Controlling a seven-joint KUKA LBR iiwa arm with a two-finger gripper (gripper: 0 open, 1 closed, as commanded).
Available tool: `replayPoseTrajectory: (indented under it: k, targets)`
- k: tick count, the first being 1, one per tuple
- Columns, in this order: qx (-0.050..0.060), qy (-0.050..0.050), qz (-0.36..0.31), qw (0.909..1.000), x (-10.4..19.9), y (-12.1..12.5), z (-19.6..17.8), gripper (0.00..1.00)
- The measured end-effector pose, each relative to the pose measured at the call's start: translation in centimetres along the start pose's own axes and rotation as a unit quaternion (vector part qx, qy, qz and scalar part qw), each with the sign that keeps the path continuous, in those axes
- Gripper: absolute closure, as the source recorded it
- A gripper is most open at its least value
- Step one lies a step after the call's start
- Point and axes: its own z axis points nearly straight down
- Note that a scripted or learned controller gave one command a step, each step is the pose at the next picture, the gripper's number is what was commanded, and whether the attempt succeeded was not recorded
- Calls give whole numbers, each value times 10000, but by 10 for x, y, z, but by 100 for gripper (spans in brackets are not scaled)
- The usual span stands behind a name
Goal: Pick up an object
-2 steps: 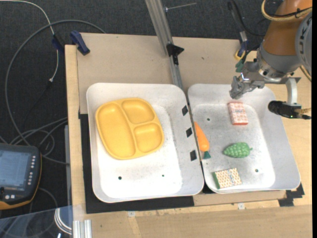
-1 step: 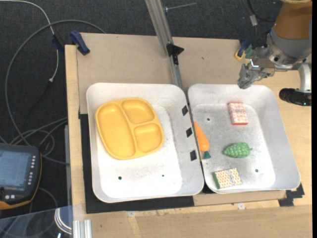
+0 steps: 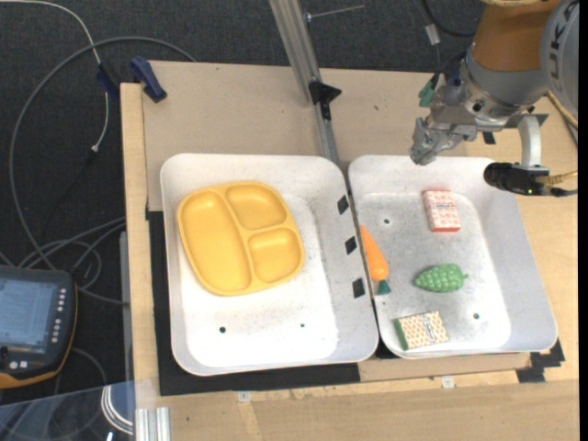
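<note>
Camera view looks down on a pale wooden bench (image 3: 230, 99) standing over a dark carpeted floor (image 3: 55, 108), where grey cables (image 3: 37, 219) trail and a handheld control pendant with a screen (image 3: 32, 324) lies at the near left. Nearest on the bench, the right white shallow bin (image 3: 514, 246) holds a small green-and-tan patterned box (image 3: 422, 330) at its near edge, then a green bumpy grape-like toy (image 3: 440, 278), with an orange toy carrot (image 3: 372, 255) lying along the bin's left wall. Farther back sits a small red-and-white box (image 3: 441, 210). The left white shallow bin (image 3: 276, 329) carries a yellow three-compartment plastic tray (image 3: 241, 237). Beyond the bins, a slanted aluminium post (image 3: 294, 35) rises and a blue clamp (image 3: 147, 78) grips the bench's far left corner. The grey gripper (image 3: 424, 151) hangs over the right bin's far edge, apart from every item; whether its jaws are clenched or released I cannot tell.
</note>
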Motion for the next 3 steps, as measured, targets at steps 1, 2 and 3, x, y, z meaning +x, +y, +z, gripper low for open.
replayPoseTrajectory:
  k: [1,2,3]
  targets:
    - [10,3,-1,10000,58,-4,0,100]
    - [7,2,3,10000,114,-3,2,100]
    - [5,-6,7,10000,161,4,14,100]
